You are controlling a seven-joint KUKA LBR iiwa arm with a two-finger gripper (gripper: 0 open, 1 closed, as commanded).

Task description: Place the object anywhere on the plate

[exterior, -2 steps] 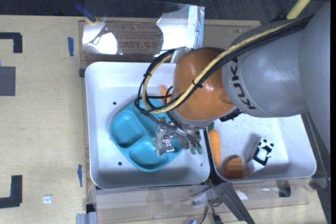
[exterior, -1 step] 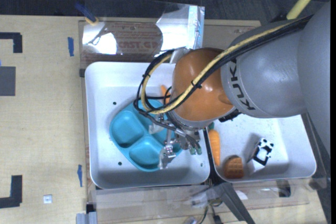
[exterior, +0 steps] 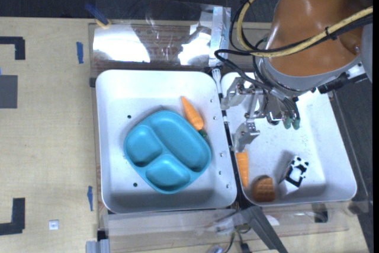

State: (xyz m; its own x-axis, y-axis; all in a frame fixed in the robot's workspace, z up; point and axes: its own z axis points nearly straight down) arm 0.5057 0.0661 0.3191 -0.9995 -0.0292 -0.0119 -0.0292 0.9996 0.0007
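The tabletop carries two shallow white bins set side by side, the left bin and the right bin. A blue plate with three compartments lies in the middle of the left bin, turned at an angle to the bin walls. One carrot lies in the left bin at the plate's upper right edge, touching or just overlapping the rim, near the wall shared with the right bin. In the right bin, a second carrot lies along the left wall, and a round brown item sits just beside it at the near edge. A small black-and-white object rests near the brown item, toward the bin's near right corner. The arm reaches over the far part of the right bin, with the gripper hanging above the bin floor. Whether the jaws are released or clenched cannot be told; nothing is visible between them.
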